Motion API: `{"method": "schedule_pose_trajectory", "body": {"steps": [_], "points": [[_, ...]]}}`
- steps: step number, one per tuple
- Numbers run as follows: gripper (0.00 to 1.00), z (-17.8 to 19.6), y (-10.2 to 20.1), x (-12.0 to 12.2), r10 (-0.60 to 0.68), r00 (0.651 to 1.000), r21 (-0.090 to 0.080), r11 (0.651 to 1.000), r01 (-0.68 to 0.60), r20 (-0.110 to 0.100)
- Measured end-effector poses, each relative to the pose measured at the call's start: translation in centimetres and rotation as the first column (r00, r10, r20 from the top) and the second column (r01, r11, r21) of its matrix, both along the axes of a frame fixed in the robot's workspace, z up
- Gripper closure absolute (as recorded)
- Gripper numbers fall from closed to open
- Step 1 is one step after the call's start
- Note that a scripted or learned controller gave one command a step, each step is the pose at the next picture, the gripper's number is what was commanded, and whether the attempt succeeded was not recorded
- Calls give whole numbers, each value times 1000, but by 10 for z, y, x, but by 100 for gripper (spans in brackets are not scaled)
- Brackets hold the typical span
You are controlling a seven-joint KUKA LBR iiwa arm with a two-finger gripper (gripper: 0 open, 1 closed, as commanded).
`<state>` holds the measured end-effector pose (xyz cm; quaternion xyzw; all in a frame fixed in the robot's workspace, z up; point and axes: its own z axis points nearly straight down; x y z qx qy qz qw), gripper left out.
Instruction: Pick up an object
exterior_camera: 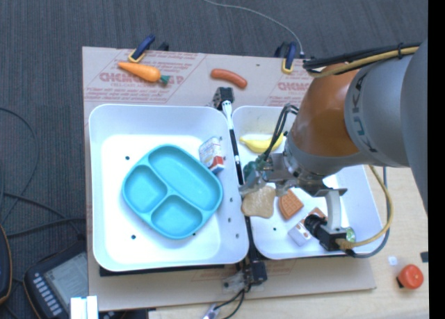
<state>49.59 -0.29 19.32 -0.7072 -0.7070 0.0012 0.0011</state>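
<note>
My left bin [97, 172] holds one blue plate [172, 191] and, at its two o'clock, one carton [212, 154]; my right bin [367, 199] holds one banana [256, 144] and one cracker [290, 205]. My gripper's [268, 175] state I cannot tell.

Two white bins [97, 172] of smooth, slightly glossy plastic are set on a matt brown cardboard sheet [188, 74] printed with faded red lettering. A light blue divided plate [172, 191] of smooth plastic is seen in the left bin. The arm's orange band [327, 116] is glossy, the grey shell [396, 109] satin. The floor [55, 5] is covered in rough dark grey carpet.
</note>
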Motion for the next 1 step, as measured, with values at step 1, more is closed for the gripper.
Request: {"method": "schedule_pose_trajectory", "body": {"steps": [1], "points": [[100,-10,57,17,2,1000,0,1000,-2,1]]}}
